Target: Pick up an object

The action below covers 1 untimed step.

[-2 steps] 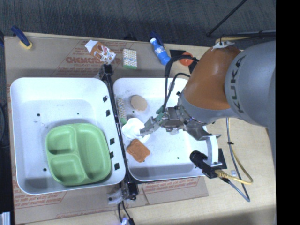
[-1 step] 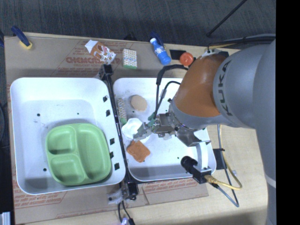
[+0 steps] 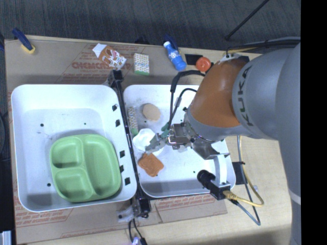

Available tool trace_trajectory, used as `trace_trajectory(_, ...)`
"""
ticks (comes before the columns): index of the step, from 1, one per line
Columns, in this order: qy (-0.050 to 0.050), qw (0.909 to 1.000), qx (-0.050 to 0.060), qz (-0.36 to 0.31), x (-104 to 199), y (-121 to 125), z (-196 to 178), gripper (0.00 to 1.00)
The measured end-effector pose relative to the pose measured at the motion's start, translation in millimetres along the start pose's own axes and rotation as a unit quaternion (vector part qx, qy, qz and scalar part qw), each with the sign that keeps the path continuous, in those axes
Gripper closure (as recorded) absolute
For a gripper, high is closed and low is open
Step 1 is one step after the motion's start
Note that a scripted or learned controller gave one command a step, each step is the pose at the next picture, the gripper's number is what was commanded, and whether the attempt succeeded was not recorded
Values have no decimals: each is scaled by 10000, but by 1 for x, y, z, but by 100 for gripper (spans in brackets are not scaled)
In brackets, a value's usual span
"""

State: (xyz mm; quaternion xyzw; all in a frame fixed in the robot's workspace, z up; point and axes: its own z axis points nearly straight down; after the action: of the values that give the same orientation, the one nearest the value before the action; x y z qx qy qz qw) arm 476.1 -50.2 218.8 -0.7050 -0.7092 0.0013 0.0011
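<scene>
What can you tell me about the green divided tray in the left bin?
The green plastic tray with three compartments lies flat on the floor of the left white bin, toward its near side. It is a rounded square, one long section beside two smaller ones. It looks empty, and only the bin touches it.

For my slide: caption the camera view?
KUKA arm's gripper reaches among objects in right white bin; green divided plate sits left.

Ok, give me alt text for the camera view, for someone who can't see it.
The arm's gripper is low in the right bin, beside a white object, with an orange-brown piece just below and a tan round piece above. The left bin holds a green divided tray. Small packets and a blue bottle lie on the bench behind the bins.
</scene>
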Motion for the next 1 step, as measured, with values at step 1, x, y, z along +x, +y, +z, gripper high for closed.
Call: trace_trajectory(1,0,10000,0,0,0,0,0,0)
